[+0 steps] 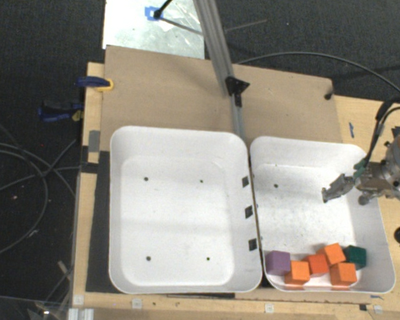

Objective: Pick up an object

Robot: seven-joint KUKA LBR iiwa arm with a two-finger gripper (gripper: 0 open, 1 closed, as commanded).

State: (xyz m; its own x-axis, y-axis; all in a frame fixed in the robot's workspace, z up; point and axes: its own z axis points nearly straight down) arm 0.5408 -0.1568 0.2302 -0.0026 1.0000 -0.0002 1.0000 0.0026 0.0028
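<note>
One fixed camera looks slantwise down on both bins point(187, 144).

We see two white bins, the left bin point(174, 209) and the right bin point(301, 201), on a tan surface point(164, 89). In the right bin lie a purple block point(278, 262), four orange blocks point(316, 264) and a dark green block point(356, 257). The hand point(334, 190) is grey metal.

Two white bins are seen side by side on the desk point(192, 92), the left bin point(174, 209) and the right bin point(301, 201). A purple block point(278, 262), orange blocks point(324, 263) and a dark green block point(357, 257) are clustered in the right bin's lower corner. The tool point(334, 191) is held above that bin, at the frame's right.
</note>
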